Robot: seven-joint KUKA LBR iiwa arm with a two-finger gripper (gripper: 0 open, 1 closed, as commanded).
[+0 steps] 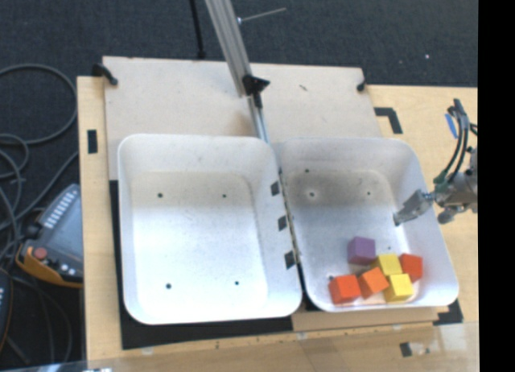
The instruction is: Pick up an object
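Observation:
Several small blocks lie clustered in the near corner of the right bin point(322, 169): a purple block point(362, 250), two yellow blocks point(389, 264) point(400, 286), a red block point(411, 266) and two orange blocks point(374, 281) point(345, 288). My gripper point(430, 205) hangs over the right bin's right rim, up and to the right of the cluster and apart from it. Nothing is seen held in it. Most of the arm is cut off at the view's right side.
The left bin point(201, 225) sits beside the right one, with a row of clips point(283, 221) along their shared edge. A slanted aluminium pole point(229, 36) rises behind the bins. Cables and a pendant point(52, 237) lie off the bench to the left.

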